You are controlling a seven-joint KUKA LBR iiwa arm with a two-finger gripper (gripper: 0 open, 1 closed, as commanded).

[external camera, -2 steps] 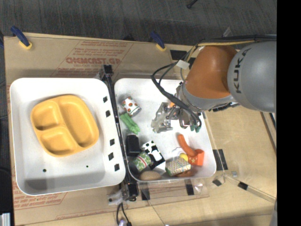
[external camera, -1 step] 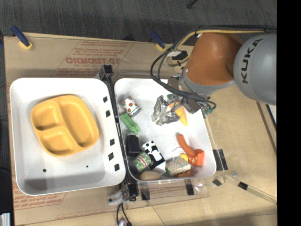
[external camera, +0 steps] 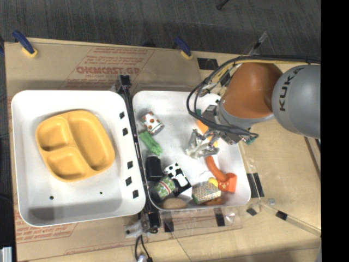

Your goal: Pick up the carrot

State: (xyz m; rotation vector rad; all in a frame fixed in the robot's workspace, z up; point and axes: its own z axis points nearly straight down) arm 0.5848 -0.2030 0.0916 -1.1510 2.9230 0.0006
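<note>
The gripper (external camera: 203, 144) hangs low over the right bin (external camera: 180, 100), its silvery fingers pointing down at the bin floor; whether they are spread or pressed together cannot be told, since their tips blur into the white floor and a tangle of metal. Nothing can be seen between them. Just at 5 o'clock from the gripper lies the carrot (external camera: 217, 172), an orange curved piece, its upper end touching or nearly touching the fingers; which one is unclear. A second orange patch at 12 o'clock of the gripper is half hidden under the wrist. The carrot's lower end meets a red-orange block (external camera: 228, 183). At 9 o'clock, well apart, lies a green vegetable (external camera: 150, 144). The left bin (external camera: 32, 201) carries a yellow divided tray (external camera: 75, 144)
</note>
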